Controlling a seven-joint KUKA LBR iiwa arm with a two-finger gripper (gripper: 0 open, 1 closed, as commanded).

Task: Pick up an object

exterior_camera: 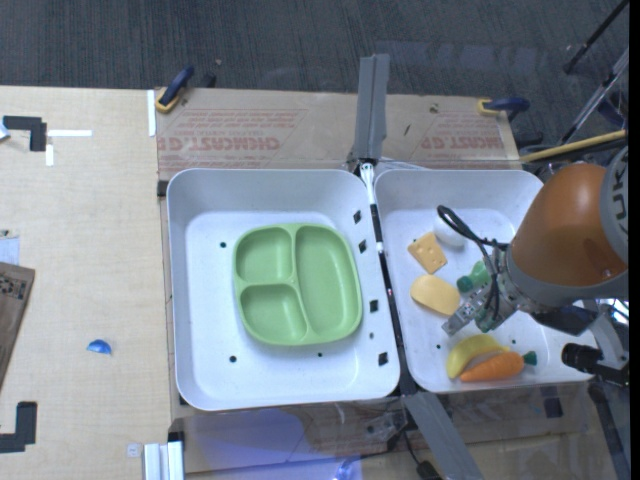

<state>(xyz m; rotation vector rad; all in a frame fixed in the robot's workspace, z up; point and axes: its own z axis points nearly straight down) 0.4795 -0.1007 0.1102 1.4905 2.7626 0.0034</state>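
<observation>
In the right bin (pixel 520 183), a pale yellow wedge (pixel 437 294) lies flat on the floor just left of the gripper (pixel 470 313), its long axis running left to right. Whether the fingers are apart or together cannot be told. Nearer lie a banana (pixel 472 350) and a carrot (pixel 494 367), touching; farther, a holed cheese slice (pixel 428 254). The left bin (pixel 190 298) holds a green divided plate (pixel 298 284).
</observation>
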